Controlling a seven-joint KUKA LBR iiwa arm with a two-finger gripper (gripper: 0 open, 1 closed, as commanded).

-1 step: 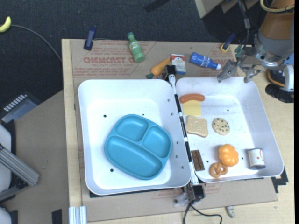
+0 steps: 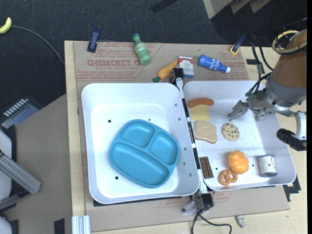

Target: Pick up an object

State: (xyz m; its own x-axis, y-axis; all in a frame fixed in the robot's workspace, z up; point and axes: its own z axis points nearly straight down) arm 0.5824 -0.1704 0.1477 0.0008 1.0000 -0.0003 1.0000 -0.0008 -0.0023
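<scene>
- The objects to pick from are lying in the right bin: a sausage at its 11 o'clock corner, a yellow cheese slice just below it, and a slice of bread touching the lower edge of the cheese.
- A chocolate-chip cookie is sitting just beside the bread, toward 3 o'clock from it, near the bin's middle.
- An orange pumpkin-like toy is resting toward 6 o'clock of the bin, with a pretzel touching it at its 7 o'clock and a brown chocolate bar lying against the left wall.
- A small white can is lying on its side toward the bin's 4 o'clock corner.
- The end effector is hovering over the bin's upper middle, at about 1 o'clock from the cookie and apart from it; nothing is sitting between its fingers, and I cannot tell whether they are released or clenched.
- The left bin is carrying a blue divided plate.
- On the tabletop beyond the bins, at 12 o'clock, a green bottle, a carrot, a small carton and a blue bottle are lying.
</scene>
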